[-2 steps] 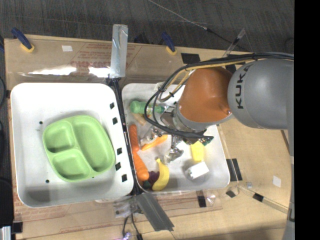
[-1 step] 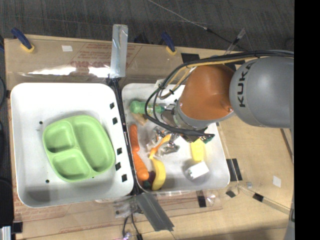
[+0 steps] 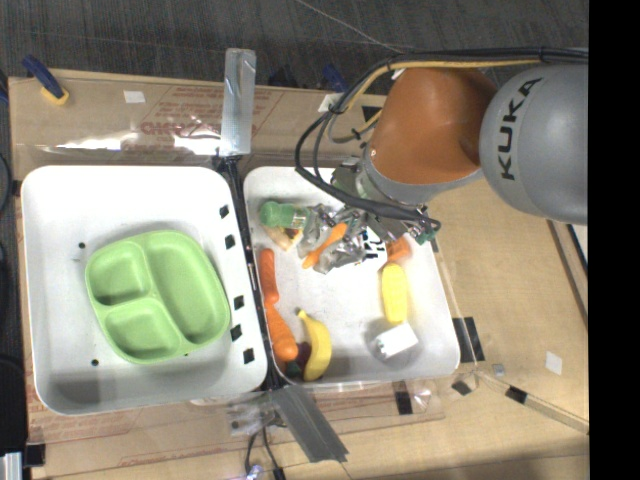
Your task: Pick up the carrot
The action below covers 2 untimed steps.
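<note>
Hovering low in the right bin (image 3: pixel 440 353), the claw (image 3: pixel 333 240) is pinching a small carrot (image 3: pixel 328 244) between its metal fingers, the orange piece lying slantwise in the grip. Beside it a green vegetable (image 3: pixel 280 213) is lying near the bin's back wall, and a longer carrot (image 3: pixel 272 308) is stretching along the left wall toward a banana (image 3: pixel 316 346). The grip is looking shallow and off-centre, so the carrot may be slipping out or twisting free during any lift.
</note>
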### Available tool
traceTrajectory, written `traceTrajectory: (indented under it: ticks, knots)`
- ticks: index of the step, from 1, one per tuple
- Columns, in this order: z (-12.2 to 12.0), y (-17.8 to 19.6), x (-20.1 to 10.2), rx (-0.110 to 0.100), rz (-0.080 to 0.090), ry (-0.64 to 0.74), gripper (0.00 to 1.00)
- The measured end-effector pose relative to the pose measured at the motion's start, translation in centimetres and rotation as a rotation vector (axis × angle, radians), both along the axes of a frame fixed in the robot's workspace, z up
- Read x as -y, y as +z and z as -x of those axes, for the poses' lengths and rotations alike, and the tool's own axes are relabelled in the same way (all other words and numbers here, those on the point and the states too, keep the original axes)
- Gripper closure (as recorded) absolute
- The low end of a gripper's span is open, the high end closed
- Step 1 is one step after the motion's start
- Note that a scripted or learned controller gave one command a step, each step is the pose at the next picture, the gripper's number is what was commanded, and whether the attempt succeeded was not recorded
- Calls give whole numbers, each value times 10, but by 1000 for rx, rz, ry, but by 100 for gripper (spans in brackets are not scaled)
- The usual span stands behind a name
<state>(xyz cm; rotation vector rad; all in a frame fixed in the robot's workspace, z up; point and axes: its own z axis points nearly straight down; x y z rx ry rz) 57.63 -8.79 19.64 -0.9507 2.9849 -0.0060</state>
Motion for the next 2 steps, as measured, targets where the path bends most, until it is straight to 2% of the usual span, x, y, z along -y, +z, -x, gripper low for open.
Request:
traceTrajectory:
  ticks: [1, 2]
  knots:
    - [-12, 71, -27, -4, 0, 182, 100]
    - [-47, 62, 46, -9, 2, 576, 100]
